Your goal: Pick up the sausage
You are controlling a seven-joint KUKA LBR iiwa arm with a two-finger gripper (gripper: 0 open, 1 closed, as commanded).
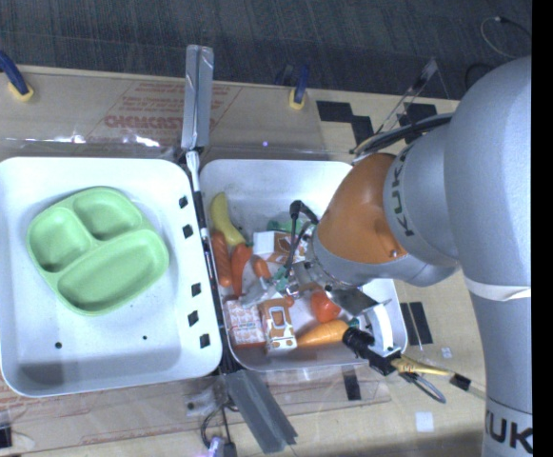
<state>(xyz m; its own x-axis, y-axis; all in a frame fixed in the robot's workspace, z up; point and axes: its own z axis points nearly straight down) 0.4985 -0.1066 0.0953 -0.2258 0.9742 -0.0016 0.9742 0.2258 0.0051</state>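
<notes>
Arm's down in the right bin (pixel 257 174) with its end effector (pixel 290 272) buried in toy food, grip impossible to read, sausage (pixel 241 260) lying beside the banana (pixel 223 219), not lifted yet.

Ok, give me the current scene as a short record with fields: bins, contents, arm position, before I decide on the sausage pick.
left bin: holds a green divided plate
right bin: pile of toy food and small packets
items I can name: banana, carrot, tomato
sausage: likely the reddish piece beside the banana, not certain
arm: over the right bin, covering its right half
gripper: low in the pile, grasp unclear
</notes>
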